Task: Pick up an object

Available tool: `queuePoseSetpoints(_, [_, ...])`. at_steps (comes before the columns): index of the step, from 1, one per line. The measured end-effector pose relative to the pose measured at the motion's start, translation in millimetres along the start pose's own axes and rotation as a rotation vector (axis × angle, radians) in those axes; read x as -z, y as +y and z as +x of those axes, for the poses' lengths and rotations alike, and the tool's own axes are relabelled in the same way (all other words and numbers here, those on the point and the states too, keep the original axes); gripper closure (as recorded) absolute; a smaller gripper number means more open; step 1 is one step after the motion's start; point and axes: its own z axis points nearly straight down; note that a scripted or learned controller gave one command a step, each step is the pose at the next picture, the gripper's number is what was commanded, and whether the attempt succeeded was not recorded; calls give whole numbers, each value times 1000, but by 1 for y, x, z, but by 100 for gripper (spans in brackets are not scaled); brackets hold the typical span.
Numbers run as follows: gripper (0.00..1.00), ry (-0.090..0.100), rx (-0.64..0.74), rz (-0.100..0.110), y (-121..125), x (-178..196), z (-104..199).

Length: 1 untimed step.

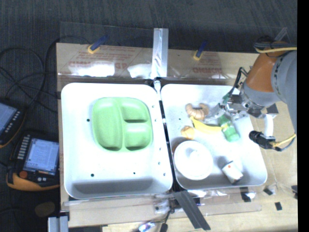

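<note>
The right bin (251,151) holds several objects. A knobbly tan piece (197,110) lies at the back, a yellow banana (206,126) sits just in front of it, and a small brown lump (187,132) is at the banana's left end. A green bottle-like object (230,130) lies to the right of the banana. A white round bowl (192,160) sits at the front, with a small white cup with a red mark (232,171) to its right. My gripper (230,108) hangs low over the back of this bin, just behind the green object and the banana's right end.
The left bin (77,168) holds a green divided plate (122,123). A raised divider (162,124) separates the two bins. The arm comes in from the right over the right bin's far corner.
</note>
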Motion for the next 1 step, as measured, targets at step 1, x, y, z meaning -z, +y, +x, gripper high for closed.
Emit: queuePoseSetpoints(1, [0, 1, -283, -22, -13, -3, 8])
